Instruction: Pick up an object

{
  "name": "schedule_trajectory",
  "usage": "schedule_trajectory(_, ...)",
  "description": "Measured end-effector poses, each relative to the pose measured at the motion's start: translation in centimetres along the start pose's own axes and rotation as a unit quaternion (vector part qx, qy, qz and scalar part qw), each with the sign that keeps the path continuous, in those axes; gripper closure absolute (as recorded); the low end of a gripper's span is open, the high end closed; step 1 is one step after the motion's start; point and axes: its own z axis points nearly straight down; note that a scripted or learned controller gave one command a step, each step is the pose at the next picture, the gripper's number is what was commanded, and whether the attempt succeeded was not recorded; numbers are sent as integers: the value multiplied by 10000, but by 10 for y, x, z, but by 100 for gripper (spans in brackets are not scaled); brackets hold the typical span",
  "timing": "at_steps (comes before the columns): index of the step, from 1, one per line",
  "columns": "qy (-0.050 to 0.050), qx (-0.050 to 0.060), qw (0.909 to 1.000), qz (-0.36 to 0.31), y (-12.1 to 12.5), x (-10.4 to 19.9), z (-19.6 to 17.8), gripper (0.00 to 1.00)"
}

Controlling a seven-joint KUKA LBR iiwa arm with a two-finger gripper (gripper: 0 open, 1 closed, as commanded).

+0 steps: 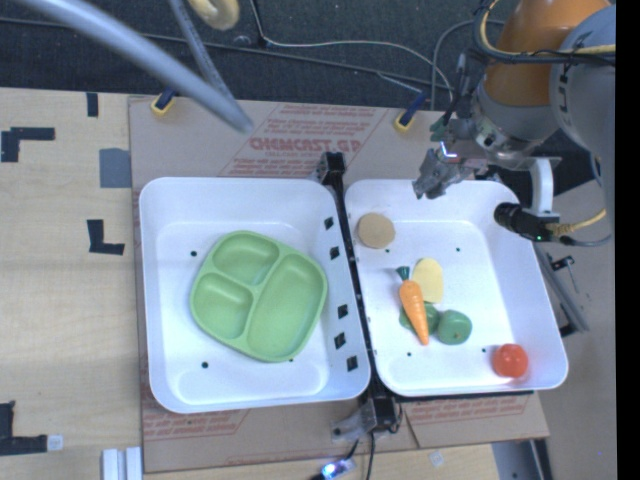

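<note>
The right bin [520, 268] holds a tan round cookie-like piece [376, 230] near its upper left, a pale yellow piece [430, 278], an orange carrot [414, 310], a green item [452, 325] beside the carrot, and a red tomato [510, 360] in the lower right corner. My gripper [437, 175] hangs above the bin's far rim, right of the tan piece, with nothing visibly between its fingers. Its grey arm with the orange band [545, 18] rises to the upper right.
The left bin [160, 268] holds a green divided plate [260, 293]. A black divider clip strip [340, 258] runs between the bins. Cables trail behind the bins, and a grey pole [130, 38] crosses the upper left.
</note>
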Motion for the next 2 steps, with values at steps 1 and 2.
schedule_trajectory(1,11,40,10000,-13,-20,47,-1,100)
schedule_trajectory(2,13,50,10000,-21,-38,105,16,100)
